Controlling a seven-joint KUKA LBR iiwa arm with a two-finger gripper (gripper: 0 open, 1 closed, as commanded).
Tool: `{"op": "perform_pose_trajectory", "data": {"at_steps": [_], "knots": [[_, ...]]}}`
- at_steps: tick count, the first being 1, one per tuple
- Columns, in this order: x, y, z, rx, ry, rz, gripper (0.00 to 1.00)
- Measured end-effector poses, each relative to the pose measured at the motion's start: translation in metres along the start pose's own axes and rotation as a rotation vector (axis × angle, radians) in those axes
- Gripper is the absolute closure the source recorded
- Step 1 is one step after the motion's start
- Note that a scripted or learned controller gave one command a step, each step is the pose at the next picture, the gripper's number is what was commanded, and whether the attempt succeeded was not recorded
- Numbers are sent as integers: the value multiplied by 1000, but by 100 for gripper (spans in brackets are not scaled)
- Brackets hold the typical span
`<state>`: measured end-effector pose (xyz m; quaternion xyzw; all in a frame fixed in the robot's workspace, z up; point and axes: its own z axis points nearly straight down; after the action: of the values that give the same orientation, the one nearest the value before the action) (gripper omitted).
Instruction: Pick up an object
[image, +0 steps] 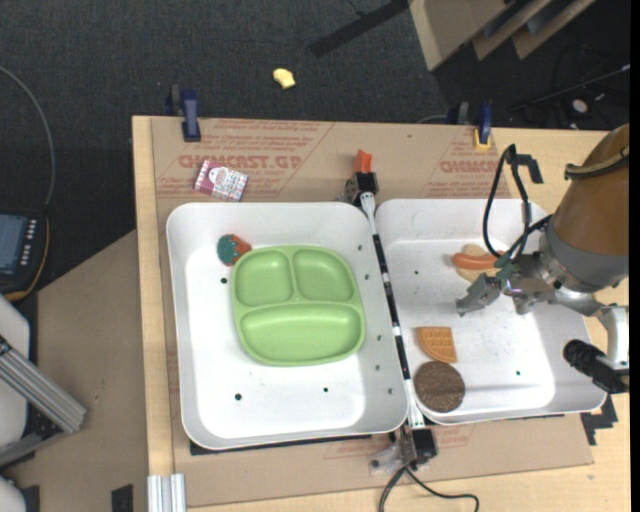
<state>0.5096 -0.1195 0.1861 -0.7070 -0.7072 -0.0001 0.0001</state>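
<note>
- Three small objects are lying in the right bin (520, 395): an orange sausage-shaped piece (470, 261) near the far wall, a waffle-like wedge (437, 343) and a brown disc (439, 386) by the divider.
- The gripper (480, 297) is hanging over the right bin just beside the sausage piece, likely lining up on it as the nearest pick.
- Its fingers are looking spread and bare; nothing is sitting between them.
- The green divided plate (297, 304) is taking up the left bin (200, 400), with a small round red-and-green item (234, 248) tucked against its far corner.
</note>
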Motion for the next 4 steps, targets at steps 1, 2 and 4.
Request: {"op": "perform_pose_trajectory", "data": {"at_steps": [1,2,4], "knots": [[-2,77,37,-5,-2,-3,0],[-68,114,103,-6,-4,2,0],[-88,84,99,-3,-2,3,100]]}}
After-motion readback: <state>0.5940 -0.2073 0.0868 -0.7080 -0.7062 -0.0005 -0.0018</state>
